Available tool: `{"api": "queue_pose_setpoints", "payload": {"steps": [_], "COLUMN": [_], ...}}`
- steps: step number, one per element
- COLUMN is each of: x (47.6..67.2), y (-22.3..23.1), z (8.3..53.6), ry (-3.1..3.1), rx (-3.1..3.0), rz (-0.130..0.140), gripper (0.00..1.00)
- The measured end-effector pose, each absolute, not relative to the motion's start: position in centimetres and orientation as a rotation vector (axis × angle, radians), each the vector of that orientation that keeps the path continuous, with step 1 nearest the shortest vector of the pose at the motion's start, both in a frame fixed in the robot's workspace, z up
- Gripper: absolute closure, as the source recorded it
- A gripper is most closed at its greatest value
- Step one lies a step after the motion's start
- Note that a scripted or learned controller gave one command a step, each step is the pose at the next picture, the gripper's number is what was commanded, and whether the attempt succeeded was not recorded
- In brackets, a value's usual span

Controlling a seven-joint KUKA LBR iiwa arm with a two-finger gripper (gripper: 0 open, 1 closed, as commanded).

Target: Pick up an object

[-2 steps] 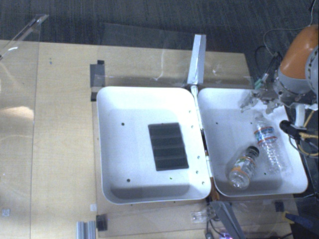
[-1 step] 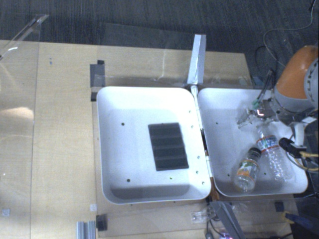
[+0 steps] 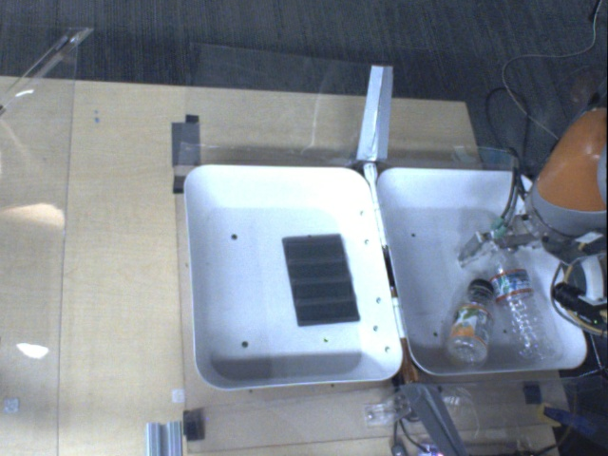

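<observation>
The gripper [image 3: 482, 245] hangs over the right bin [image 3: 427, 198], roughly at the middle of its right half, reaching in from the arm [image 3: 575, 174] whose orange band bulges at the edge of the view; its metal tip points leftward and slightly down the picture, and whether it is spread or pressed together I cannot tell, since the tip is small and washed out against the white floor; nothing can be seen caught in it.

Just below the gripper lie two clear plastic bottles; the bottle with the orange label [image 3: 470, 323] sits directly beneath the tip, a short way off, lying with its dark cap toward the gripper and its base toward the bin's near wall; the bottle with the blue and red label [image 3: 521, 312] lies to the right of that one, close alongside it (whether they touch is unclear), its cap end nearest the gripper and its body running down toward the near right corner; neither bottle is visibly in contact with the tool.

Well away to the gripper's left, past the divide where the two bins meet, is the left bin [image 3: 228, 207]; on its floor, near the middle, rests a dark ribbed rectangular pad [image 3: 320, 279], lying flat and turned a little askew.
</observation>
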State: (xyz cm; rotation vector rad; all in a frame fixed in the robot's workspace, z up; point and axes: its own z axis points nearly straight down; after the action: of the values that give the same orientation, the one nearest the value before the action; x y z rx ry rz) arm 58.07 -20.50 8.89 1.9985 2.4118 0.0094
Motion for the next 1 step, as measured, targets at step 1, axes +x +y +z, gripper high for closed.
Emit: {"api": "queue_pose_setpoints", "payload": {"steps": [1], "x": [53.13], "y": [-20.56], "z": [10.22], "ry": [2.387], "rx": [1.946], "rz": [0.040], "gripper": [0.00]}}
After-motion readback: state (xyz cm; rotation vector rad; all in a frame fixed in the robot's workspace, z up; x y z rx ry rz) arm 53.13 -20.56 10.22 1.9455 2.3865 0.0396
